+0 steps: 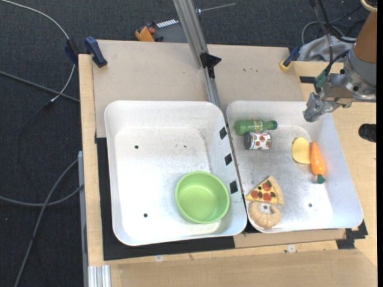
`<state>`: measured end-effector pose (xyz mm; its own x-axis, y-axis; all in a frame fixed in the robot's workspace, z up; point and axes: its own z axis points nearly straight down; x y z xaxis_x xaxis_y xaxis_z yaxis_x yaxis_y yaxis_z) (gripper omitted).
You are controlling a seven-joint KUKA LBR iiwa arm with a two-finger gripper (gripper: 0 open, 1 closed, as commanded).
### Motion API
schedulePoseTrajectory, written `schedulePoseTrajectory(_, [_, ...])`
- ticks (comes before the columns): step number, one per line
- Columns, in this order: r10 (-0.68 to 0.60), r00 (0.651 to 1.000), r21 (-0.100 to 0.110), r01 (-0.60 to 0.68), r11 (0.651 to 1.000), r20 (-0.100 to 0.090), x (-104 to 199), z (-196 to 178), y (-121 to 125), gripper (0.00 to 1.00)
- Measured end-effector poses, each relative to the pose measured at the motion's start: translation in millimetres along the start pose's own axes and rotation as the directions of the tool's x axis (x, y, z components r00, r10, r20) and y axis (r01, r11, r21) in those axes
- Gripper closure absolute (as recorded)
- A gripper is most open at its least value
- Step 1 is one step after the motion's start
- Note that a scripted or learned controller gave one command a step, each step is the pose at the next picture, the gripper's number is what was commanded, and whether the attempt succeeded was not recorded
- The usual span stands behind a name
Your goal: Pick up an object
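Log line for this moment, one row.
gripper: above right bin far edge, nothing held | right bin: green bottle, can, carrot, pizza slice | left bin: green bowl

Grey arm [362,70] with orange band, dark cables, and grey metal tool [313,109].

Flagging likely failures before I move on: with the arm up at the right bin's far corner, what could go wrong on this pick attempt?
The pincer hangs over the right bin's rim, so a straight descent might strike it. The carrot lies against the yellow piece, so a grasp there may nudge both. The pizza slice overlaps the doughnut and looks flat, so fingers could slide off.
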<state>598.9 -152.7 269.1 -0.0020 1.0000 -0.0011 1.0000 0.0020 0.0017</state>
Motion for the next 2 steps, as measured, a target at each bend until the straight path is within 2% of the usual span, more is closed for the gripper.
schedulePoseTrajectory(1, [-0.003,1.0,0.005,0.003,1.0,-0.002,55.5,13.8,-21.1,1.0])
schedulePoseTrajectory(2, [-0.004,1.0,0.004,0.004,1.0,-0.002,107.4,9.8,-39.1,1.0])
